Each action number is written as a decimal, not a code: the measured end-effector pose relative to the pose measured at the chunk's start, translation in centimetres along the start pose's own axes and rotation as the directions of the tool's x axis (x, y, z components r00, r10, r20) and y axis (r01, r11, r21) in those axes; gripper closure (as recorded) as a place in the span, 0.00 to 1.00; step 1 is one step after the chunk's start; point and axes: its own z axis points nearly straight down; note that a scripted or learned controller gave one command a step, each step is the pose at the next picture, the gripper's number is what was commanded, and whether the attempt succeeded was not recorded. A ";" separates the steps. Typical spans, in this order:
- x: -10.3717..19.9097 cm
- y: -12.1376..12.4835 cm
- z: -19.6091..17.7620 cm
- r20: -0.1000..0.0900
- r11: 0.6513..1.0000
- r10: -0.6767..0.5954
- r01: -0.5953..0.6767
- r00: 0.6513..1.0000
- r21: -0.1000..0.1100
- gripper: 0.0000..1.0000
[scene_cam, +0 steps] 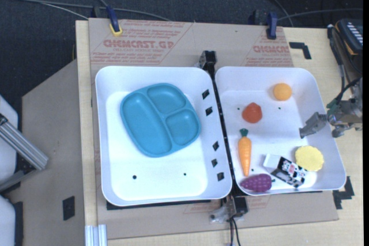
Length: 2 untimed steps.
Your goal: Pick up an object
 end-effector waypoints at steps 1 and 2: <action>0.0 0.2 -0.4 0.002 1.000 -0.003 0.003 1.000 -0.008 0.00; 0.1 0.2 6.1 -0.001 1.000 -0.002 0.002 1.000 -0.002 0.00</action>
